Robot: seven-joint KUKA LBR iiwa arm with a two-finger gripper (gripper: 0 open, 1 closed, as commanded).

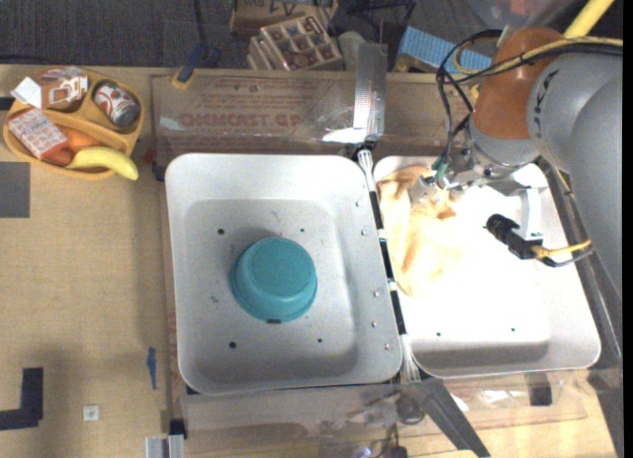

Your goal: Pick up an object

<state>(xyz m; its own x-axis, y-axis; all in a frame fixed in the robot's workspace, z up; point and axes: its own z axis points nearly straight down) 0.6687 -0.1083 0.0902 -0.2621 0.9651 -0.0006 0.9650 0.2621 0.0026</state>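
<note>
A pale yellow cloth (420, 243) lies crumpled along the left side of the right bin (514, 318). My gripper (442, 184) is low over the cloth's upper end, near the bin's back left corner, and seems to touch the bunched fabric there. The wrist and its orange band (509, 90) hide the tips. A teal bowl (275, 278) rests upside down in the middle of the left bin (193, 248), well away from the gripper.
A black connector (509, 233) on a yellow cable hangs from the arm over the right bin. The rims of the two bins meet between bowl and cloth. A yellow tray (69, 135) with a banana and packets sits at the far left, outside the bins.
</note>
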